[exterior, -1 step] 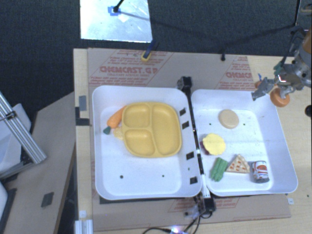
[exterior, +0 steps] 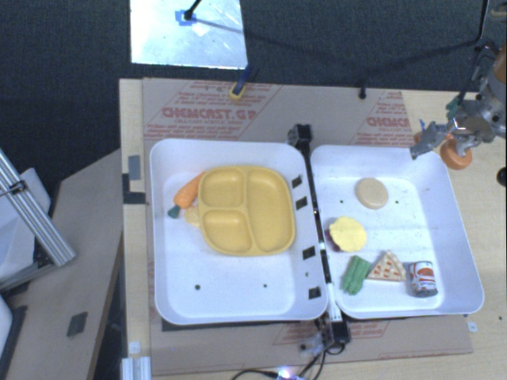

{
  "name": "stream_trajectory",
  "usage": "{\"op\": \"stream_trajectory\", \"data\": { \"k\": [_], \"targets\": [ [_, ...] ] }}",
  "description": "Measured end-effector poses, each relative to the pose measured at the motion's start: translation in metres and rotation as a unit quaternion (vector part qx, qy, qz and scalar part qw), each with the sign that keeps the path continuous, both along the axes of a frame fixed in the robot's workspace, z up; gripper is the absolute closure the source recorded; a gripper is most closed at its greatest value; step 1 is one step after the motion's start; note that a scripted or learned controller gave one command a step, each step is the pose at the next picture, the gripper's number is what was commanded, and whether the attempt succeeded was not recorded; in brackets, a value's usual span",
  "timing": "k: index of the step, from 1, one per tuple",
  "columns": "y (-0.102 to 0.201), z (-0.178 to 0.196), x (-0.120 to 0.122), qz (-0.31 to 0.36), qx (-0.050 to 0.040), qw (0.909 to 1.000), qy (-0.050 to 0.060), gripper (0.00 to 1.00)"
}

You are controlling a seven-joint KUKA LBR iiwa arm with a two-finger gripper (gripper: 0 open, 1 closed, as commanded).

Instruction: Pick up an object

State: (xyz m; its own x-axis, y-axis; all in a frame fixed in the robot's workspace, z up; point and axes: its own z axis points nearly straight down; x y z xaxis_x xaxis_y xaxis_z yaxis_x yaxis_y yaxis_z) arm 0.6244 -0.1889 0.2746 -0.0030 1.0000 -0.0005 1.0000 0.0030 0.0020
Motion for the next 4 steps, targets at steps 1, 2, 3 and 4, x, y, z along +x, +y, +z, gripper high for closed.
{"op": "stream_trajectory", "data": {
  "k": [1,2,3,4],
  "targets": [
    [-0.006,-0.043,-0.002,-0.001,-0.0002,1.0000,0.000,0.00],
    [-0.006,-0.106,0.000,-0.001,0.0005,1.0000,0.002,0.00],
    [-0.011,-0.165,-0.005,-0.001,0.0005,1.0000,0.002,0.00],
    [-0.009,-0.187,-0.002,0.001,0.0025,1.0000,-0.001,0.00]
  ]
}}
